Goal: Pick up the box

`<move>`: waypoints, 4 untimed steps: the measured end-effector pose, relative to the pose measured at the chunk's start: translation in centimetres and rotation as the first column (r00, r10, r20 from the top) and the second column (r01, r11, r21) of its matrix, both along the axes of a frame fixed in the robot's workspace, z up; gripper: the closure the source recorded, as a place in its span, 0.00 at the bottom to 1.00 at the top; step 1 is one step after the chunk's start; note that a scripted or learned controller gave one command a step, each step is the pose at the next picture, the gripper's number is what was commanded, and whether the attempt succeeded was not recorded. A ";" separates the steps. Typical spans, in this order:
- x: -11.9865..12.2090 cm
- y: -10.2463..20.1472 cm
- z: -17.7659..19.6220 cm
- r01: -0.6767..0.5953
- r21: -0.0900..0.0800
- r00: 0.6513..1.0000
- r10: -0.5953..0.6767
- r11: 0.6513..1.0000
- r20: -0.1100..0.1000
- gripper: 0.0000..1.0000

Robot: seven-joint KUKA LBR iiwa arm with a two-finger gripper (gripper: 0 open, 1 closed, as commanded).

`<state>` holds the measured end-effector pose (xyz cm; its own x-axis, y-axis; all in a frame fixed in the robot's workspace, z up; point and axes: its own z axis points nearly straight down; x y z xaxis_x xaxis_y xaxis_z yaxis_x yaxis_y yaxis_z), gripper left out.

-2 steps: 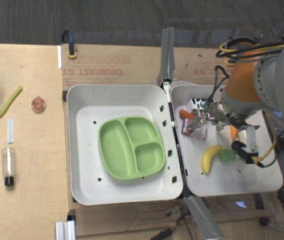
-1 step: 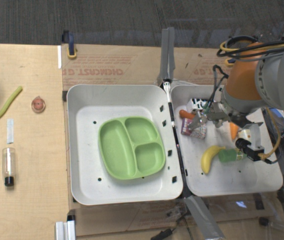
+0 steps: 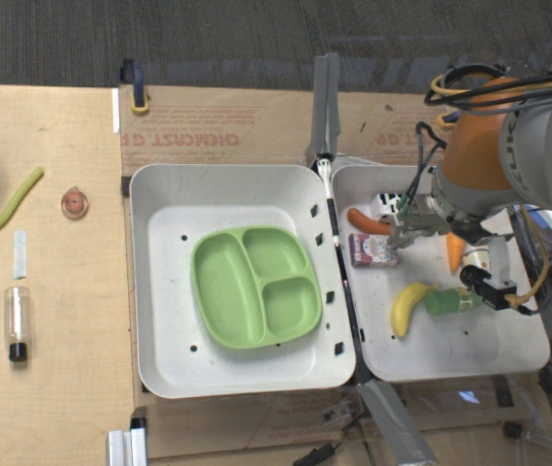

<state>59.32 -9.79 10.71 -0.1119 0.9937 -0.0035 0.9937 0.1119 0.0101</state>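
The box is small and purple-pink with a pale label, lying flat near the left wall of the right bin. My gripper reaches in from the right and hangs low over the box's right edge, very close to it or touching it. The box still rests on the bin floor. The grey wrist with its orange band stands above the bin's back right and hides part of the floor there.
In the right bin lie an orange-red sausage-shaped toy just behind the box, a banana, a green object and an orange piece. The left bin holds a green divided plate. Small items lie on the bench at left.
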 end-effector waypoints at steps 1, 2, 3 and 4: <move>1.4 0.1 3.9 -0.061 0.001 0.998 0.061 0.998 -0.011 1.00; 0.8 0.0 7.5 -0.120 0.000 0.993 0.120 0.993 -0.010 1.00; 0.8 0.0 7.5 -0.121 0.000 0.993 0.121 0.993 -0.010 0.00; 1.1 -1.7 -1.0 -0.183 -0.002 0.983 0.183 0.983 -0.002 0.00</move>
<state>60.41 -11.53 9.76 -0.2918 0.9565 -0.0051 0.9564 0.2918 0.0083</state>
